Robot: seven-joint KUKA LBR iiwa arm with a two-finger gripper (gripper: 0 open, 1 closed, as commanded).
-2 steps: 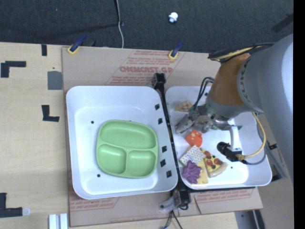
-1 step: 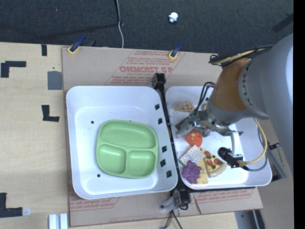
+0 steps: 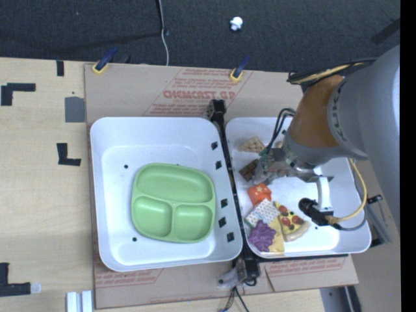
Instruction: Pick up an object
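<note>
The right bin (image 3: 344,239) holds several small toy foods: a brown piece (image 3: 249,169), a red-orange piece (image 3: 259,192), a white checked piece (image 3: 263,211), a purple piece (image 3: 261,235), a pizza slice (image 3: 291,225) and a tan piece (image 3: 249,144) near the back. My gripper (image 3: 270,167) hangs low over the left part of this bin, just right of the brown piece and above the red-orange one. The wrist hides its fingertips.
The left bin (image 3: 107,142) holds a green divided plate (image 3: 173,201). A black divider (image 3: 224,174) runs between the bins. The grey arm with its orange band (image 3: 318,112) covers the right bin's back right. A cable (image 3: 356,207) loops over that bin's right side.
</note>
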